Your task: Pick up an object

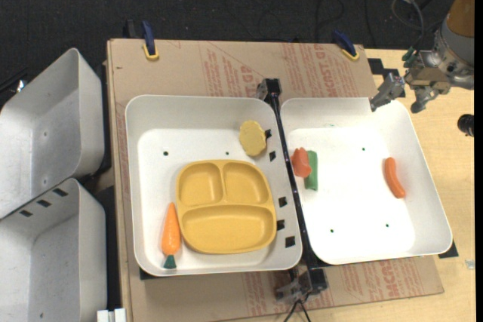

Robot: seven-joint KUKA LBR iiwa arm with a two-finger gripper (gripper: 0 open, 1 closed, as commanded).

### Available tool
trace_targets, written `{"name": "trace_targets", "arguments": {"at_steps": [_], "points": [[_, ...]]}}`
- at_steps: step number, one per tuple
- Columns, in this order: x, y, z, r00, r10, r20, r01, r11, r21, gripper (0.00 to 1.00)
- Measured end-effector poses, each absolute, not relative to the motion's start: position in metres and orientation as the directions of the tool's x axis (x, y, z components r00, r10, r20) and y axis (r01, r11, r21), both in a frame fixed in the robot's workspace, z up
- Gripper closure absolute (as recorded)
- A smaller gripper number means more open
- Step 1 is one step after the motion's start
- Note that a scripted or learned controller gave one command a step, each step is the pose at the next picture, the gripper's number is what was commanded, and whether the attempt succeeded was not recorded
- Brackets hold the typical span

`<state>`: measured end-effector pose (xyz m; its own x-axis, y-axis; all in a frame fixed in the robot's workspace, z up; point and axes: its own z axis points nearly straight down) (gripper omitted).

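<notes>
Pincer (401, 93) hangs spread wide and empty above the right bin's (423, 237) far corner: approach stage. Nearest target, the orange sausage (395, 177), lies below; next it must descend and straddle it.

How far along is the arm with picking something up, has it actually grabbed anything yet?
Nothing looks picked yet. The gripper is open above the right bin's far right corner, with nothing between its fingers. In that bin lie an orange sausage and a small orange and green piece; the left bin has the carrot, yellow tray and a yellow cookie. Still left: descend, grasp, lift.
</notes>
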<state>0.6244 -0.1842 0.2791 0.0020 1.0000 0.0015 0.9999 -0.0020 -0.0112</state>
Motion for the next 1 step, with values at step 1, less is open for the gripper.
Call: {"name": "trace_targets", "arguments": {"at_steps": [1], "points": [[0.6264, -0.1835, 0.2862, -0.001, 1.000, -0.001, 1.000, 0.001, 0.000, 0.00]]}}
